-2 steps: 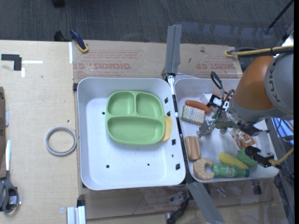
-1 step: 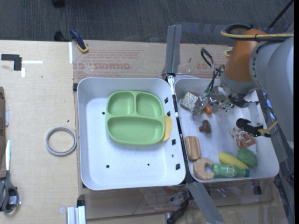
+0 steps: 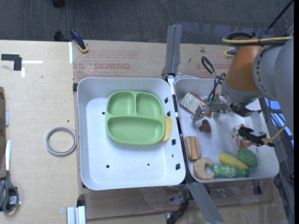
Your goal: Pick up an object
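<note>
- Chocolate-brown small toy [image 3: 204, 126] sits in right bin [image 3: 266, 171], upper-middle, just below gripper [image 3: 205, 111].
- I judge it light, rigid, rounded; pinch across its widest sides.
- Patterned packet [image 3: 190, 102] lies just beside it.
- Gripper state: I cannot tell.

Fixed overhead, looking down at a slant on table [image 3: 37, 106]; both white bins [image 3: 88, 139] in frame, mid-distance; arm [image 3: 275, 73] entering from right.
</note>
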`<act>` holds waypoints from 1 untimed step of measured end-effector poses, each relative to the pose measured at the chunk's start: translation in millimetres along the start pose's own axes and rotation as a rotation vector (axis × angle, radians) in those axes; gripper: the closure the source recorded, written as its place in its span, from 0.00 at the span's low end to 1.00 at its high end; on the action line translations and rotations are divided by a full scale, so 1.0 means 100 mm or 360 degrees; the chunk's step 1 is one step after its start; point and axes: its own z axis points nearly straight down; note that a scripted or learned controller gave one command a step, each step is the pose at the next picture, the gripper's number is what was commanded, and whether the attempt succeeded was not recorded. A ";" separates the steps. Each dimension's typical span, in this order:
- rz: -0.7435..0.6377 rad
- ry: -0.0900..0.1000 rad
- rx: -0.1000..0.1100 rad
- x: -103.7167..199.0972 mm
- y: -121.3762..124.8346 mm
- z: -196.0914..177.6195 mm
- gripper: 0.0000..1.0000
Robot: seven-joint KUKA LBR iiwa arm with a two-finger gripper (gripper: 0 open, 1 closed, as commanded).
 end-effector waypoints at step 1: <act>-0.0008 0.0006 0.0013 -0.24 0.14 0.03 0.00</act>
